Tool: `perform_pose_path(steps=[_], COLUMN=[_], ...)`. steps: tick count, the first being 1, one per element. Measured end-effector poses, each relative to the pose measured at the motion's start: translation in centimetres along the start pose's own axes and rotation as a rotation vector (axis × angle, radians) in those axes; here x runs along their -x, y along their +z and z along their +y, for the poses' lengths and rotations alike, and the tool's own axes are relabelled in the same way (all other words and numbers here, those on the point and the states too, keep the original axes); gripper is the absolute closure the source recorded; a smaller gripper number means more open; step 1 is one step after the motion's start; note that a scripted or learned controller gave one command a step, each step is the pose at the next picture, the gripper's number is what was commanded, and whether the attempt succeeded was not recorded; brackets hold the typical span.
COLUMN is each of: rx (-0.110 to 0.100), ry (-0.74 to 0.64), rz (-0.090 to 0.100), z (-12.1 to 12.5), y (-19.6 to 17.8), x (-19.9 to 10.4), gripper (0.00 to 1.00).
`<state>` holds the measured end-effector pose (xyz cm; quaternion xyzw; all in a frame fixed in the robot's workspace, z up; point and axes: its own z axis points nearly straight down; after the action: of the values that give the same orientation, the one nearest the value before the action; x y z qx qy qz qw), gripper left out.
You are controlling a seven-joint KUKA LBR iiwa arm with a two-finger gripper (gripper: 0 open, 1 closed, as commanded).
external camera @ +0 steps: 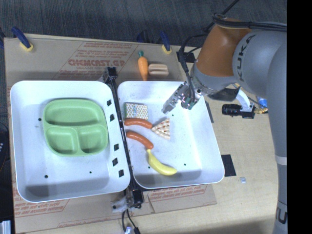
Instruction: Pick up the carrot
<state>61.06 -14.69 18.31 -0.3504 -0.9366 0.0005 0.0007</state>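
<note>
- Clamps, blue-handled, sit on the bench's far edge: one (23, 39) at the far left corner and another (165, 43) near the middle, both pinning a brown cardboard sheet (92, 60) printed with red lettering.
- The left bin (24, 145) holds a green divided tray (75, 126), with one long compartment at the far side and two smaller ones nearer the camera.
- A row of black clips (113, 116) runs along the seam where the two bins meet.
- The carrot (142, 66), orange with a green top, lies on the cardboard just beyond the far rim of the right bin, outside both bins, its green end pointing away from the camera.
- Just beside the carrot on its right lies a small tan and pink layered block (158, 70), also on the cardboard.
- The right bin (202, 145) holds a checkered cracker-like square (136, 111) near its left wall, two reddish sausages (138, 123) (140, 139) below it, a tan waffle-patterned wedge (162, 128) to their right, and a yellow banana (160, 165) nearest the camera.
- The gripper (171, 105) hangs over the far right part of the right bin, well apart from the carrot, pointing down and left; its fingers look slightly spread and pinch nothing.
- The grey arm (265, 72) with its orange band (222, 50) reaches in from the right, with a black cable above it.
</note>
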Motion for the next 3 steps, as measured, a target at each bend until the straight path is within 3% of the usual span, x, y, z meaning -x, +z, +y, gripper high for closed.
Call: perform_pose_path(steps=[1, 2, 3], rx=[0.000, 0.001, 0.000], ry=[-0.220, -0.450, -0.297], rz=[-0.003, -0.005, 0.001], z=[-5.8, -8.8, -5.5], y=[-3.8, -10.4, -5.5], x=[2.7, -0.4, -9.7], gripper=[1.00, 1.00, 1.00])
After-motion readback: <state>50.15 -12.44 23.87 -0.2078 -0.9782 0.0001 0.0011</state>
